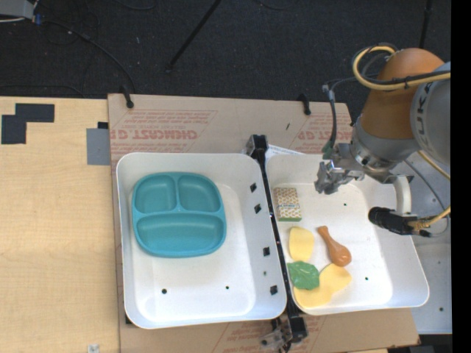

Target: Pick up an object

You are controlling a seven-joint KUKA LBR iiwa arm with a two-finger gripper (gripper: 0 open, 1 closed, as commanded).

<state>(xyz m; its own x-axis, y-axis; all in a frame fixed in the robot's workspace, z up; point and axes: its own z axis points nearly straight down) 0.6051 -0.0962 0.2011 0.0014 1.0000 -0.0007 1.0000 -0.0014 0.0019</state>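
Observation:
In the camera view my gripper (329, 179) hangs over the back part of the right bin (383, 271), with nothing visible between its fingers. A small speckled tan block (288, 203) lies to its left and nearer the front. Further toward the front lie a yellow piece (300, 243), an orange drumstick-shaped toy (335, 246), a green leafy piece (303, 274) and a larger yellow piece (326, 285). These things sit apart from the gripper.
The left bin (140, 285) holds a teal divided plate (178, 213). A black divider (269, 226) runs between the two bins. Cardboard lies under the bins and a wooden bench top extends to the left.

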